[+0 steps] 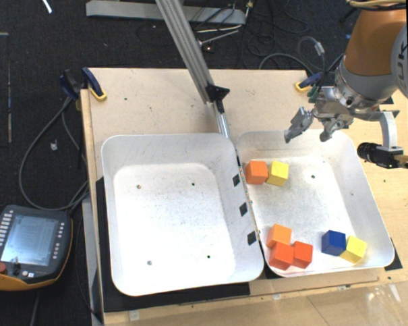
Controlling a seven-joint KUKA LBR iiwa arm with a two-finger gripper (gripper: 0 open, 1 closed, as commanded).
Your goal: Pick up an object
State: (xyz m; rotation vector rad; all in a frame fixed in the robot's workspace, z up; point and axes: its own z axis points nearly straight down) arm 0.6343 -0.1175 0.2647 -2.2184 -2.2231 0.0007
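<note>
near edge, right bin (367,185): red block (291,255) at about 6 o'clock, small orange block (280,234) touching it, blue cube (334,242) and yellow cube (355,249) over at 5
mid bin: orange cube (256,171) and yellow block (279,173) side by side, 10 o'clock
far rim: tool (312,126) hanging at 12, fingers spread, nothing in them
left bin (124,196): just sits on the tabletop (154,100)
</note>
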